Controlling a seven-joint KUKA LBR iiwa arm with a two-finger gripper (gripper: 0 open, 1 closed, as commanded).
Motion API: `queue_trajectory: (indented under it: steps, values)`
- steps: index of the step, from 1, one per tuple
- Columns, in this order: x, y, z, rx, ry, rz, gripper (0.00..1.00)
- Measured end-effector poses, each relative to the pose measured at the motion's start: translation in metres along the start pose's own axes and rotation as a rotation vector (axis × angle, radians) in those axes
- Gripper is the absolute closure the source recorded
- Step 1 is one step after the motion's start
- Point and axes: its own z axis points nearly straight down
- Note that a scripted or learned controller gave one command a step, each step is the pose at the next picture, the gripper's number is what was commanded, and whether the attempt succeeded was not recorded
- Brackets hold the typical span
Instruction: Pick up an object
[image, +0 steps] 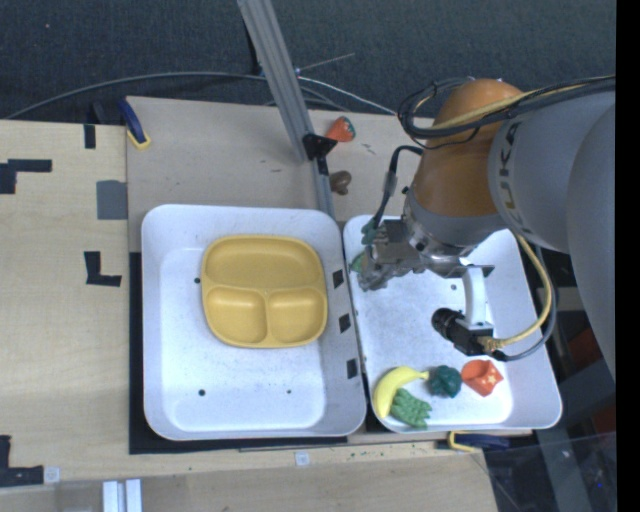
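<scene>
Lying well below hand (375, 262): banana (393, 383)

Robotics lab: plywood bench (230, 160), taped markers, cabled industrial arm (540, 150), white bins (160, 330).

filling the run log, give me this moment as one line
tool: low at right bin's upper-left corner | grasp: cannot tell | banana, green toys, orange toy: right bin's near edge | yellow tray: left bin

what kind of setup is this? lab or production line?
Likely a robotics lab grasping rig, not a production line: a wooden bench holds two white bins, and toy items serve as props, namely a yellow divided plate and a plastic banana, with the arm cabled overhead.
</scene>
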Motion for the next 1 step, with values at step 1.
queue_trajectory:
  steps: [1]
  values:
    - [0.0603, -0.0122, 0.0079, 0.000, 0.000, -0.002, 1.00]
